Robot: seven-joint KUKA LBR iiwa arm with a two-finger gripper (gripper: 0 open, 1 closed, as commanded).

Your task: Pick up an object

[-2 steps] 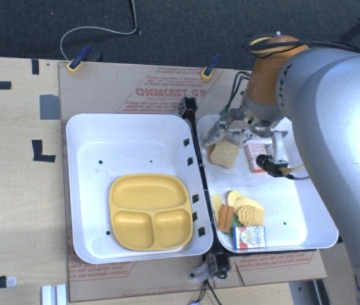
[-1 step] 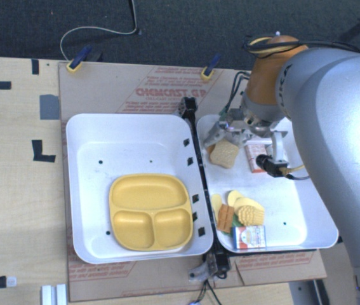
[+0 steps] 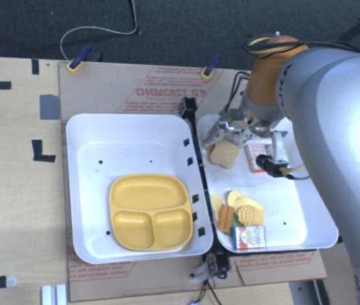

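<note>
My gripper (image 3: pixel 242 138) hangs low over the back left part of the right bin (image 3: pixel 294 199), below the orange wrist band. A tan bread-like slice (image 3: pixel 224 155) lies just under its left side. A small red and white box (image 3: pixel 254 157) lies under its right side. I cannot tell if either one is touched. Further forward in that bin are yellow round crackers (image 3: pixel 246 209), orange sticks (image 3: pixel 225 218) and a green and red packet (image 3: pixel 251 237).
The left bin (image 3: pixel 87 164) holds a yellow divided tray (image 3: pixel 149 210). A black divider (image 3: pixel 197 164) runs between the two bins. The grey arm covers the right bin's far right side. Blue and yellow clamps pin the cardboard at the back.
</note>
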